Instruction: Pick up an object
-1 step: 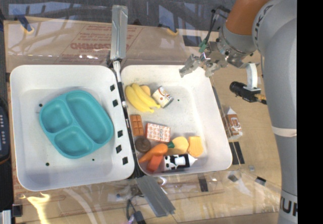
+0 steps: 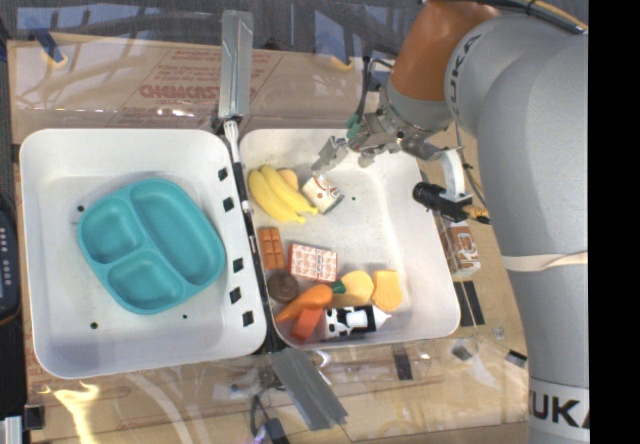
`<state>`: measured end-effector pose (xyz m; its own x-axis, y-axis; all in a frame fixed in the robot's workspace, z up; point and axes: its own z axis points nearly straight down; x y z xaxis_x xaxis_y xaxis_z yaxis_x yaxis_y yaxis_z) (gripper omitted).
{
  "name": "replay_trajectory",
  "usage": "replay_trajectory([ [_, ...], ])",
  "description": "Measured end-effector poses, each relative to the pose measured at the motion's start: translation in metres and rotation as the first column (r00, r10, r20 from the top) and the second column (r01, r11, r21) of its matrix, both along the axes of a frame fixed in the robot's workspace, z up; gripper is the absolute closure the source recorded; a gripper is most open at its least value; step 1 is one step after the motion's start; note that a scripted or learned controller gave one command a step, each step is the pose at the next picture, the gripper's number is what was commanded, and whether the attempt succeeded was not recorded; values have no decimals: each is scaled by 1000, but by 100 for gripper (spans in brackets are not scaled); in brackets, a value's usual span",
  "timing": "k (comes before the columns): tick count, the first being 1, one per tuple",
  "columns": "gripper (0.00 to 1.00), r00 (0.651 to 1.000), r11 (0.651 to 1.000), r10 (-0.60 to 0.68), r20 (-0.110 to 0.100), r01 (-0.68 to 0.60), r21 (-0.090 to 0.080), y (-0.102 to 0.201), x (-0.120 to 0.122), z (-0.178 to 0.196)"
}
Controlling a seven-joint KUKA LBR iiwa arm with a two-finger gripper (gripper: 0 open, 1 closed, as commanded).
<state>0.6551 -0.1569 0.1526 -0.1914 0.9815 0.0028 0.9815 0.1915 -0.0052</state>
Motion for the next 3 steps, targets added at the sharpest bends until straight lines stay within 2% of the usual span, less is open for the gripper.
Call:
replay_trajectory([
  [1, 0, 995, 995, 103, 10, -103, -3, 38, -8, -57],
  [2, 100, 994, 994, 106, 10, -106, -3, 38, -8, -46],
  [3, 0, 994, 994, 106, 9, -106, -3, 38, -8, -46],
])
